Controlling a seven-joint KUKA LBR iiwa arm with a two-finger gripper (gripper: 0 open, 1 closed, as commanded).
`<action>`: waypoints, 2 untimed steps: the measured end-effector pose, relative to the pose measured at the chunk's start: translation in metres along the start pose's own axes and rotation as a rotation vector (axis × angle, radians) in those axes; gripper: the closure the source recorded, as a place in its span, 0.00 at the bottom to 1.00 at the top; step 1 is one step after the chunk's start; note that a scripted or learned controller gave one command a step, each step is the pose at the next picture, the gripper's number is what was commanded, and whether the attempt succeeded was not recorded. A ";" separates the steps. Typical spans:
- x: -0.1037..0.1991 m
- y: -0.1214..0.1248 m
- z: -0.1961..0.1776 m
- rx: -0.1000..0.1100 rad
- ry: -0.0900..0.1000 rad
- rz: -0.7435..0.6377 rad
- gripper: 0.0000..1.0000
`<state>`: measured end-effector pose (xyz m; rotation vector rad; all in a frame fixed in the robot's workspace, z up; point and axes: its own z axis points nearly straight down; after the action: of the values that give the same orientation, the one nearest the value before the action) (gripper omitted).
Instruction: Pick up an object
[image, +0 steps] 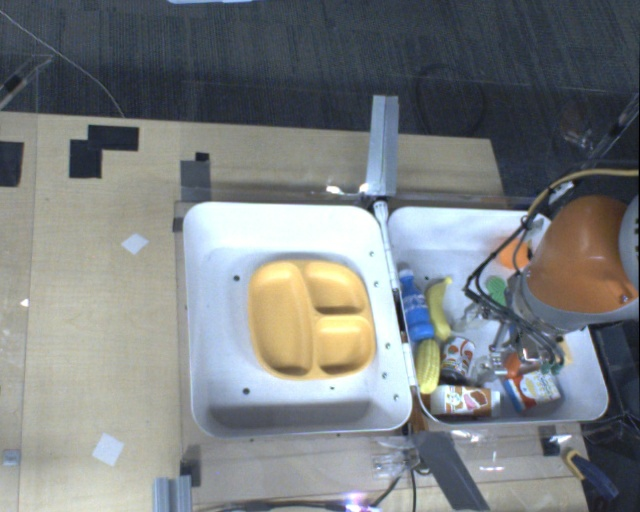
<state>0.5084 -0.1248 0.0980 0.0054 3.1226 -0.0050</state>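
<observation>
While the gripper hung low over the right bin, among a banana, blue bottle and small cartons, its jaw state could not be determined; a yellow tray occupied the left bin.

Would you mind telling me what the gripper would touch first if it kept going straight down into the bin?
The gripper hangs over the right bin, pointing down at the clutter near its front edge. Most likely it meets the small red-and-white carton just below it first; depth is hard to judge from this slanted view.
</observation>
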 end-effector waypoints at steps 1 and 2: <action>0.016 -0.051 -0.107 0.000 0.006 -0.262 0.00; 0.008 -0.048 -0.028 -0.002 0.006 -0.435 0.00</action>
<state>0.4994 -0.1730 0.1259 -0.6701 3.0573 -0.0077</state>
